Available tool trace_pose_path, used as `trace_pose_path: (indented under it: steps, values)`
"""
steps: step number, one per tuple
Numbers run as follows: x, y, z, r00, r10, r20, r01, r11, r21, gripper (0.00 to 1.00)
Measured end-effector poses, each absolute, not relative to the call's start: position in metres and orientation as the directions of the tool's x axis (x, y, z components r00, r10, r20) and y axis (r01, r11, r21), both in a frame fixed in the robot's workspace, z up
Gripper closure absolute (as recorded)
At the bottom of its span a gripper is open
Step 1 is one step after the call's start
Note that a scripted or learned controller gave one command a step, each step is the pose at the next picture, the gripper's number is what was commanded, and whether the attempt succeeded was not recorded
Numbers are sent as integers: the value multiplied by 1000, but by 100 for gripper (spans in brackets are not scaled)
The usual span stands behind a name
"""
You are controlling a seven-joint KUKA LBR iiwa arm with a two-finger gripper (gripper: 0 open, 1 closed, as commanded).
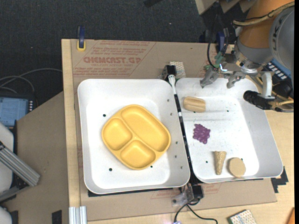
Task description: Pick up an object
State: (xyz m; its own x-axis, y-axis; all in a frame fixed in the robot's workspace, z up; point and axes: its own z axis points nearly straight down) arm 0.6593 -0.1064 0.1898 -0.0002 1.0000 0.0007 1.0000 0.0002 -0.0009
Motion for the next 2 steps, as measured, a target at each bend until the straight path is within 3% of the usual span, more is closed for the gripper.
trace_pose_path:
  steps: [1,2]
  values:
    - [569,-108,79,3,1000,3,1000,-3,-10,0]
    - [518,-92,84,2,1000,3,1000,-2,-6,0]
